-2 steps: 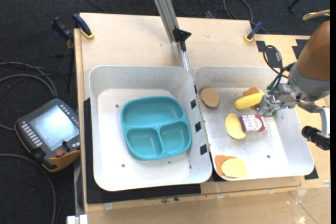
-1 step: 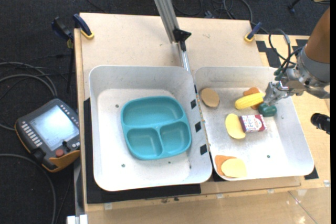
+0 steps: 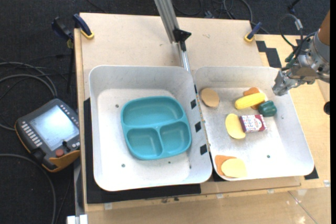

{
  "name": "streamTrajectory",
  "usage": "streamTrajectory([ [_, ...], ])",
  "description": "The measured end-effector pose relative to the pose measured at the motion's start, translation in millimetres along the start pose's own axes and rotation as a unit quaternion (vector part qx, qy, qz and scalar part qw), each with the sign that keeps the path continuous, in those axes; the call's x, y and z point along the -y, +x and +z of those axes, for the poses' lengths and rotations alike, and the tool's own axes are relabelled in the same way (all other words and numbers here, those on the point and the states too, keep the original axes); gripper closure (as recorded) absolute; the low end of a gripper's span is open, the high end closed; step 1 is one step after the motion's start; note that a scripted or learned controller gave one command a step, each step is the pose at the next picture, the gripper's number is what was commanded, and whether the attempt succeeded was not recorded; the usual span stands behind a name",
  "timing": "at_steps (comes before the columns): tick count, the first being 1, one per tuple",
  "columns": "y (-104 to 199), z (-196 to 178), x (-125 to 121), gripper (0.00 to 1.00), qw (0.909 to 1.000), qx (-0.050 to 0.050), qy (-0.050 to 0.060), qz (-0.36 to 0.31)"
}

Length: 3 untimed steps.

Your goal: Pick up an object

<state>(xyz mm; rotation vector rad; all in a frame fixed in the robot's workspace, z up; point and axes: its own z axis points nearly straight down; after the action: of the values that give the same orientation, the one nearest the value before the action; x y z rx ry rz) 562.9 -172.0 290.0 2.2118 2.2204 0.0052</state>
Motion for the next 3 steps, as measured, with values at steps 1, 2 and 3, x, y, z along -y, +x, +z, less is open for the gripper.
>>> streamTrajectory([
  [1, 50, 17, -7, 1.00, 1.0000, -0.002, 0.004, -0.002],
  [2, 97, 14, -17, 1.00, 1.0000, -0.001, 0.003, -0.001],
  [3, 145, 13, -25, 1.00, 1.0000, -0.002, 0.003, -0.002],
])
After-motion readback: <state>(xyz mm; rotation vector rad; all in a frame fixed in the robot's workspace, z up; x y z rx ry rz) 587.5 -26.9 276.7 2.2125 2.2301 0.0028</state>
